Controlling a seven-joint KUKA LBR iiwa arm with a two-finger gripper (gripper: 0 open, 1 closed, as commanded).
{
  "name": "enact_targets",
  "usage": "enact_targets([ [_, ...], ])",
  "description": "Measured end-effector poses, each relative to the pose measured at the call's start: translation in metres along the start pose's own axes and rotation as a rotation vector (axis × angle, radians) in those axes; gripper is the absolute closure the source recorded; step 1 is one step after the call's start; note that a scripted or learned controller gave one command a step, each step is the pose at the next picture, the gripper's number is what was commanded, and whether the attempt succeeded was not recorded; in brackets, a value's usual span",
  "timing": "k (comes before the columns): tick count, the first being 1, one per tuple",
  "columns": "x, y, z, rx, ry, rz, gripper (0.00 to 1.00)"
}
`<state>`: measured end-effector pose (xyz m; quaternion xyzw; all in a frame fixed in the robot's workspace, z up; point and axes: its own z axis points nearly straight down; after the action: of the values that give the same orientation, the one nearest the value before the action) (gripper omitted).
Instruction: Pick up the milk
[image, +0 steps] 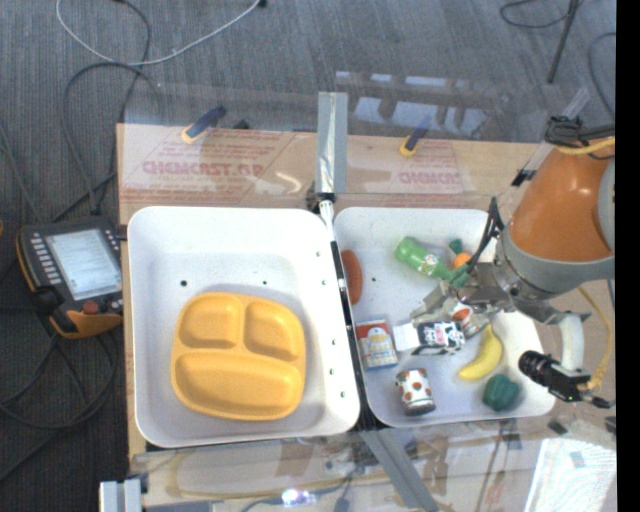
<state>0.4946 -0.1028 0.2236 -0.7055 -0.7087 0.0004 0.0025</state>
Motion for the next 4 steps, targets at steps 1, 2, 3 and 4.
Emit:
enact_targets([
  [1, -0.046, 0.024, 0.077, -0.001, -0.001, -0.112, 0.00],
  [2, -0.053, 0.025, 0.122, -0.029, 0.003, -0.036, 0.00],
  [3, -0.052, 0.029, 0.110, -0.040, 0.003, -0.037, 1.00],
  [4, -0.023, 0.060, 0.022, -0.002, -0.005, 0.083, 1.00],
])
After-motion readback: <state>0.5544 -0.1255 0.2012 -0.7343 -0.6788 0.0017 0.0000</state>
